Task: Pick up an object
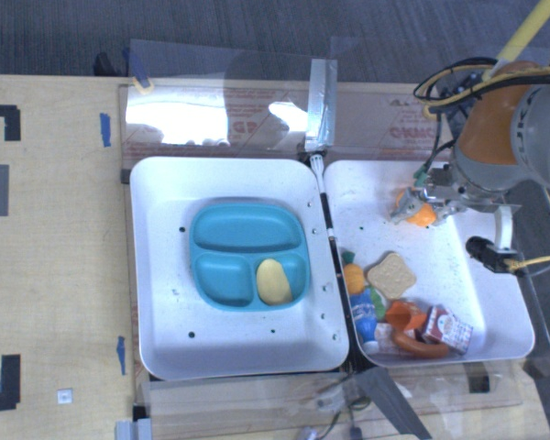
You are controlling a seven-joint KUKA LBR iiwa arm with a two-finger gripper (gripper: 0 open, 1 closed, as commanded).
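So the left bin (156, 273) has a blue divided tray (229, 236) with a yellow potato-looking thing (273, 281) in its lower right compartment. The right bin (495, 310) has a toy food pile at its near-left corner, cracker (391, 274) on top. The gripper (423, 203) is at the bin's far side, clamped on a small orange object (423, 214)

A pale wooden bench (55, 273) fills the left side, and it carries black square marks (5, 122) and small pieces of blue tape (104, 128). Behind the bench the floor (257, 12) is dark grey carpet. A clear plastic sheet (211, 108) stands at the far edge and reflects bright light. A yellow pole (532, 21) crosses the top right corner.
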